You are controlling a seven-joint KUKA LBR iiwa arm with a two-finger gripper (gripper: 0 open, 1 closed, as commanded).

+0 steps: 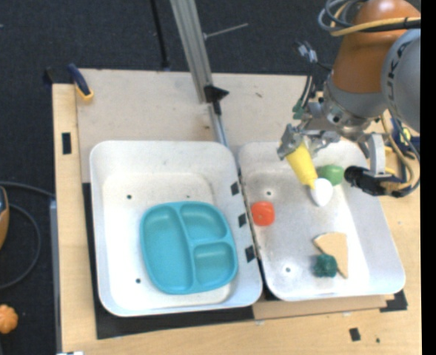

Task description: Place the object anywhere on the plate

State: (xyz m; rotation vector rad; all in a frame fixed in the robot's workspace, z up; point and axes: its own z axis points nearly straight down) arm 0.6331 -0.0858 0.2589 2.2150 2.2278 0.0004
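Your grey arm with the orange band [369, 43] is reaching in from the right over the far end of the right-hand shallow white bin [366, 272]. Its two-finger gripper [300, 145] points down, clamped on the upper end of a yellow banana-shaped toy with a white tip [306, 170]. The toy slants down and to the right, with its white tip right beside a small green rounded object [331, 174]. You can see a small orange-red ball [262, 213] sitting near that bin's left wall. A tan wedge-shaped piece [334, 247] lies toward the near right corner, with a dark green clump [324, 266] touching its near edge. Over in the left-hand white bin [114, 161], your teal plastic plate with three compartments [189, 247] lies flat, well apart from the gripper.
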